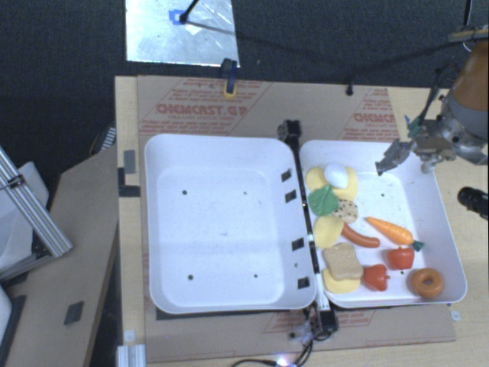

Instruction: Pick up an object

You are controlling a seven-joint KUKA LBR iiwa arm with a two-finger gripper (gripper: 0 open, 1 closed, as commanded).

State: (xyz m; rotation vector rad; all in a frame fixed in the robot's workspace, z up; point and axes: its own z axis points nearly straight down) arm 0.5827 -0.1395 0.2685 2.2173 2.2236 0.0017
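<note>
Camera view: toy food (pixel 359 243) in right bin (pixel 443 228)

Toy food fills the right bin (pixel 443 228): a white egg (pixel 335 175) near its far-left corner, an orange carrot (pixel 390 229) mid-bin, a slice of bread (pixel 342 261) by the left wall, a doughnut (pixel 425 282) in the near-right corner.

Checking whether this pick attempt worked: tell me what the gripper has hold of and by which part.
Nothing is held. The gripper hangs above the right bin's upper area, apart from the toy food, with nothing between its fingers.
</note>
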